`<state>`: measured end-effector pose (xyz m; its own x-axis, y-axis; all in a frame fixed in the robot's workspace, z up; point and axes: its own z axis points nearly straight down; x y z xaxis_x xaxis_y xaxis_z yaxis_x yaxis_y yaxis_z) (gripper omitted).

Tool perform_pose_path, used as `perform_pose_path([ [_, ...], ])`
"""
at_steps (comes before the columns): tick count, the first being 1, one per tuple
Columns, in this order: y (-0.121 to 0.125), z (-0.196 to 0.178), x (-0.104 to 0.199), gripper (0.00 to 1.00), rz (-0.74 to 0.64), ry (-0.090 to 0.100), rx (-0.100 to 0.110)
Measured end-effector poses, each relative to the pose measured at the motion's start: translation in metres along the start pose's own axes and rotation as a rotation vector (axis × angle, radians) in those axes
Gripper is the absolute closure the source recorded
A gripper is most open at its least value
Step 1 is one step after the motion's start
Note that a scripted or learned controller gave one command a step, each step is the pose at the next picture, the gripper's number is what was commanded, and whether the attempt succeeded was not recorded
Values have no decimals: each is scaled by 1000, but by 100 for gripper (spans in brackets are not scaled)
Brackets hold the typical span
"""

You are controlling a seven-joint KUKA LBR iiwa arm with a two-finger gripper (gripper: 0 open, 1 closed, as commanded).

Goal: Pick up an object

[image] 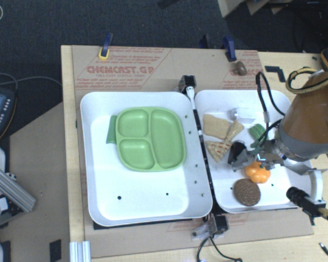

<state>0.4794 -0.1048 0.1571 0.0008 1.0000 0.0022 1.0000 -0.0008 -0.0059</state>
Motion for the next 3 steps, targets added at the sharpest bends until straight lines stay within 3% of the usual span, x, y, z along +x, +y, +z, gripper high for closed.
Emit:
perform_pose_path([
  [1, 0, 58, -2, 0, 2, -7, -13],
  [2, 5, 61, -5, 0, 4, -7, -21],
  [3, 7, 48, -14, 100, 13, -26, -37],
])
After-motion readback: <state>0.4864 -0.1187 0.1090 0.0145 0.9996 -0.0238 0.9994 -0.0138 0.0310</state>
